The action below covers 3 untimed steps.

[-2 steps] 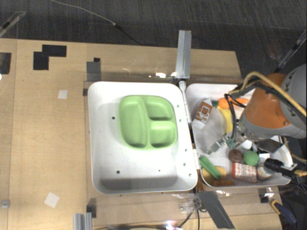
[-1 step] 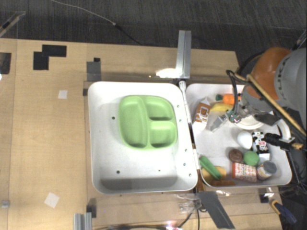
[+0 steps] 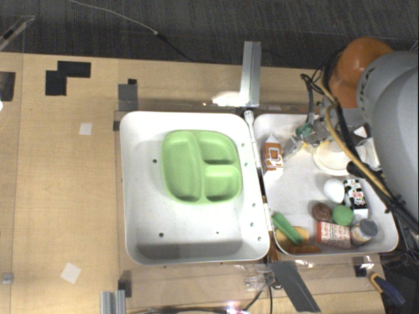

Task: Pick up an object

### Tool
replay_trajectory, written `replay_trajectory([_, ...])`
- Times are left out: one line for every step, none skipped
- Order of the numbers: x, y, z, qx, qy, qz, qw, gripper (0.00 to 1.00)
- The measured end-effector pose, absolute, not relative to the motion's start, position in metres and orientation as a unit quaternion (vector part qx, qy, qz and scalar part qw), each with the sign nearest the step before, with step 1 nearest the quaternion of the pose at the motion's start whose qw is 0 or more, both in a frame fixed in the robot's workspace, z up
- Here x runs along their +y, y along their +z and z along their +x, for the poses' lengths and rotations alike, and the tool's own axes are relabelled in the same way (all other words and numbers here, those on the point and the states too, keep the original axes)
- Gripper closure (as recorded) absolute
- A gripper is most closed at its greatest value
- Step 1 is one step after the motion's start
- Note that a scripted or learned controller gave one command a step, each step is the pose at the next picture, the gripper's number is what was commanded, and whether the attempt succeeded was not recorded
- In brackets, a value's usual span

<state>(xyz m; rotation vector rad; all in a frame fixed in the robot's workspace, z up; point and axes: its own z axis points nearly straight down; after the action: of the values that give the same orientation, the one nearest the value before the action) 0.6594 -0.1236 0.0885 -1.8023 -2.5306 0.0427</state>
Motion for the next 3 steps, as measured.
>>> replay_trajectory([-0.125,0.102,0.664,-0.817,0.011,-0.576,0.006,1.0])
replay_trajectory([-0.075,0.192,0.673,-0.832,-0.0043,-0.555,-0.007,1.0])
replay_trajectory([-0.1,0.245,0.671,-0.922,-0.0014,-0.387,-0.006,1.0])
